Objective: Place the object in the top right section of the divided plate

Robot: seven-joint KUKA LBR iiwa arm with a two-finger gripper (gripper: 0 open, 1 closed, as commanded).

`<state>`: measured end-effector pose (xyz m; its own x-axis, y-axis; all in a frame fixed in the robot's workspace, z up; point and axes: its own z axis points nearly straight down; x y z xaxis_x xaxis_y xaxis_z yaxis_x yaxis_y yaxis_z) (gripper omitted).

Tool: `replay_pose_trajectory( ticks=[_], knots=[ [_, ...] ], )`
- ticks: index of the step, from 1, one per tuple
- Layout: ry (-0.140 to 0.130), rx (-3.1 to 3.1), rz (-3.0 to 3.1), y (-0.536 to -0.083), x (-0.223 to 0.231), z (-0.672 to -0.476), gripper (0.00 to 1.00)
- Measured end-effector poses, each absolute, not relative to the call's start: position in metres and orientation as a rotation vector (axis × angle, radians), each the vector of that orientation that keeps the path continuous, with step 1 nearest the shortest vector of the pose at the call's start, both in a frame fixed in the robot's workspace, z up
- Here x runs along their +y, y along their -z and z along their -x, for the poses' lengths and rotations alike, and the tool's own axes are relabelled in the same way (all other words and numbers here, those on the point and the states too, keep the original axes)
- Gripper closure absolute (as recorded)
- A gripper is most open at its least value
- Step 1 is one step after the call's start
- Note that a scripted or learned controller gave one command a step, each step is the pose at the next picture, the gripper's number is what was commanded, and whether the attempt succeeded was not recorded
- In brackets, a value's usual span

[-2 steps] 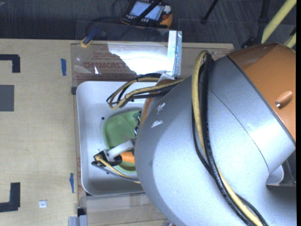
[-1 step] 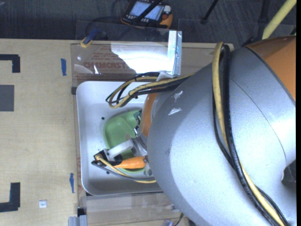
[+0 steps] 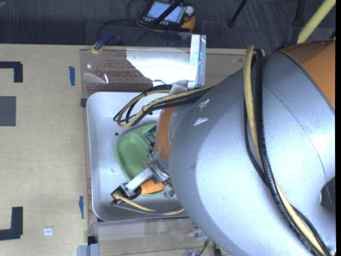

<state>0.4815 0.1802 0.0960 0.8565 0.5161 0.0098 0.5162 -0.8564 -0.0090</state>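
A green divided plate [image 3: 131,149] lies in the white bin [image 3: 101,143], and the arm hides its right part. An orange object [image 3: 152,187] shows at the plate's lower edge, just under the wrist. The gripper [image 3: 154,169] reaches down over the plate's lower right area, with the grey arm covering most of it. I cannot tell whether the orange object touches the gripper or simply lies beside it.
The large grey arm [image 3: 250,153] with its orange band covers the right half of the view. Yellow and black cables [image 3: 133,108] loop over the upper part of the bin. A clear panel [image 3: 144,63] stands behind the bin, and a handheld pendant [image 3: 166,14] lies beyond it.
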Motion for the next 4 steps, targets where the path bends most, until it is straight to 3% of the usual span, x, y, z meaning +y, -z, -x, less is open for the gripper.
replay_pose_trajectory(
  ticks=[1, 2, 3, 4],
  knots=[
    [0.032, -0.481, 3.068, -0.098, 0.17, -0.483, 1.0],
    [0.021, -0.716, 3.066, -0.095, 0.216, -0.493, 1.0],
    [0.002, -0.851, 3.021, -0.094, 0.223, -0.532, 1.0],
    [0.065, -0.975, 2.989, -0.099, 0.225, -0.494, 1.0]
  ],
)
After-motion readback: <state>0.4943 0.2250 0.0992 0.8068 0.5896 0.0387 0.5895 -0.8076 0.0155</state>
